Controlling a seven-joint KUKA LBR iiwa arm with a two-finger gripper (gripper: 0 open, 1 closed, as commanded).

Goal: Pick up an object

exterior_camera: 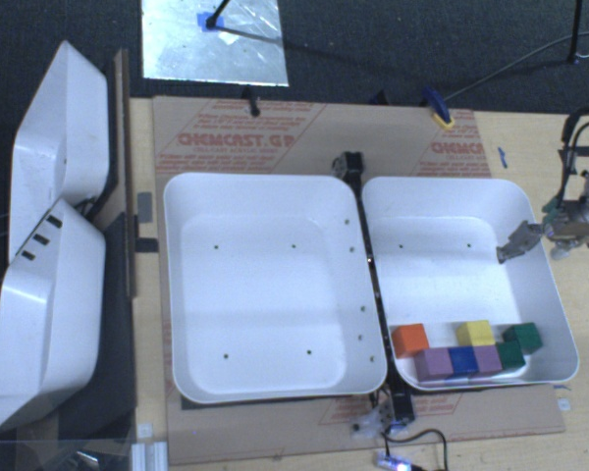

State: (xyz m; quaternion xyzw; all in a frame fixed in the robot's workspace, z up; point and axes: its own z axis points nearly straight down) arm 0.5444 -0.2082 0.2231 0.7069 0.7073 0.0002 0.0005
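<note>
Hovering at the right bin's right rim, gripper with nothing between its fingers; whether spread or clenched, cannot tell. Blocks clustered along that bin's near edge, untouched. Reaching, grasping and lifting all left.

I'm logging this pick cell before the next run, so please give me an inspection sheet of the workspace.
Surface: right bin and left bin side by side on brown board.
Job's things: blocks clustered in right bin's near corner: orange block, yellow block, blue block, green block.
Clutter: nothing seen.
Grippers: gripper above right bin's right rim, holding nothing.
Cables: black cable on dark floor.
Surroundings: foil sheet behind bench.
</note>
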